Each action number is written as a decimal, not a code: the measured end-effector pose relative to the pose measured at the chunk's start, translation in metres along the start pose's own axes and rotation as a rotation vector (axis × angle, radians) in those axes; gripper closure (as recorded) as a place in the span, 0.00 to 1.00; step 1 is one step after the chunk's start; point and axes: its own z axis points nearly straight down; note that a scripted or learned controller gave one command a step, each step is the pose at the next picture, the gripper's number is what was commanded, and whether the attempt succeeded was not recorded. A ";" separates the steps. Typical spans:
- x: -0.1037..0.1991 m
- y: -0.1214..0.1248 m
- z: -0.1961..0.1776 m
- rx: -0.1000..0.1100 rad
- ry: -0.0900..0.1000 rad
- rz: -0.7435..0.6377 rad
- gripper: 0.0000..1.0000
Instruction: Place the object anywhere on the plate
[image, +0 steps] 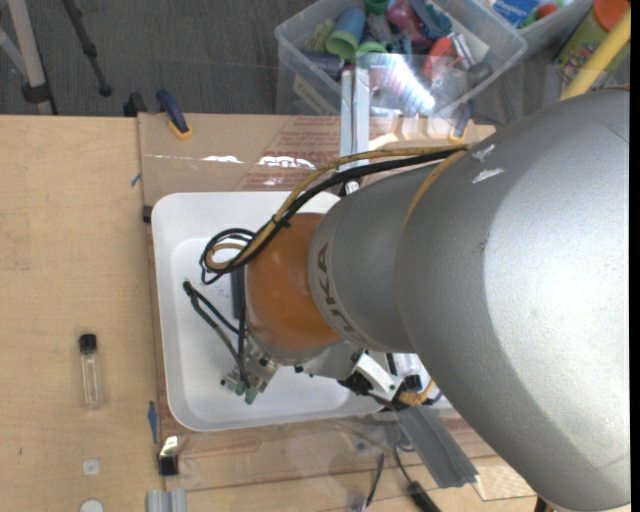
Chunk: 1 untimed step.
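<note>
Most of the white bin (175, 300) is hidden by the grey arm (480, 290); the gripper's state cannot be told.

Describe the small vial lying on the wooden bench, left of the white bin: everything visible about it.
The vial is a small, slim tube that looks like clear glass or plastic, with a black cap at its far end. It lies flat on the bare wooden bench, lengthwise roughly parallel to the white bin's left wall, well apart from it. Nothing touches it but the bench. Its contents cannot be made out.
</note>
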 end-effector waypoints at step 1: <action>0.002 -0.005 -0.036 0.006 0.006 -0.395 1.00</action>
